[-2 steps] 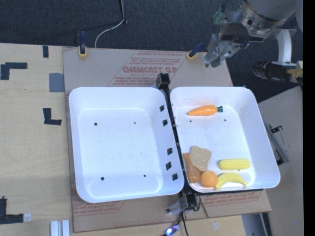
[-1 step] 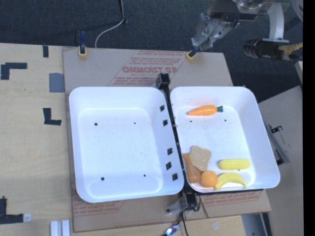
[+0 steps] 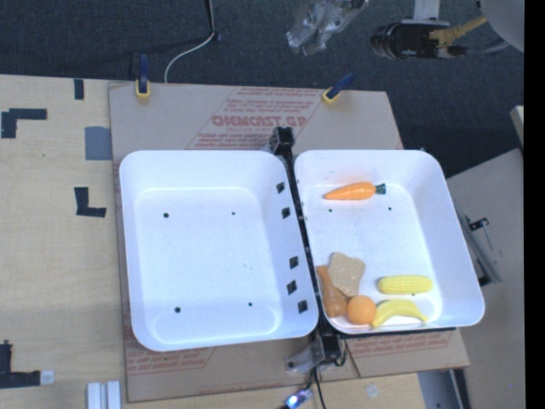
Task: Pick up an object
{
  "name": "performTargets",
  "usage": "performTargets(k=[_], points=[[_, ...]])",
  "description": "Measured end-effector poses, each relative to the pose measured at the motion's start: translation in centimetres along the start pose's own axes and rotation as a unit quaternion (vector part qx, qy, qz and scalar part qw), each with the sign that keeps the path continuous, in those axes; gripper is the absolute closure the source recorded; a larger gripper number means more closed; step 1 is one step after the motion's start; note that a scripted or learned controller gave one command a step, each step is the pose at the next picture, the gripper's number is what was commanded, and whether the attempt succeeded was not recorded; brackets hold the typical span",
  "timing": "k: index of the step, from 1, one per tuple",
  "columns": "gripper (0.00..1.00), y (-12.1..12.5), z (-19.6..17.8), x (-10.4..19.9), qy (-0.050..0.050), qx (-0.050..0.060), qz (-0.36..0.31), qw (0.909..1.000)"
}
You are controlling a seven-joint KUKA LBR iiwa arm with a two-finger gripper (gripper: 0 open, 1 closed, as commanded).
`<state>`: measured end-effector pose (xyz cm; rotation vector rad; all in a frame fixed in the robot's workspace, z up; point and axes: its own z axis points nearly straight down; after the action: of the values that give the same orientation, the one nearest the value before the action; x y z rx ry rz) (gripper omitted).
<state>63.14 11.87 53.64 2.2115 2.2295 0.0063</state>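
Carrot lies in the upper part of the right bin; bread slice, orange, corn and banana cluster at its lower edge. Gripper hangs blurred at the frame's top, above the bins; whether it is apart or together, I cannot tell.

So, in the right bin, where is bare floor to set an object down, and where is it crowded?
Right bin: a free patch lies mid-floor, bordered by the carrot at the far side and the bread slice and corn at the near side. The near edge is crowded: bread, orange, banana and corn sit close together.
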Motion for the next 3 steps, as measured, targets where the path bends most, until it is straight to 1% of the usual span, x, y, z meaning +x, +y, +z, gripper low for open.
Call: performTargets(k=[1,2,3], points=[[1.0,3.0,0.3,3.2,-0.001,0.001,0.003,1.0],[1.0,3.8,0.3,8.0,-0.001,0.002,0.002,1.0],[1.0,3.8,0.3,11.6,-0.001,0.002,0.002,1.0]])
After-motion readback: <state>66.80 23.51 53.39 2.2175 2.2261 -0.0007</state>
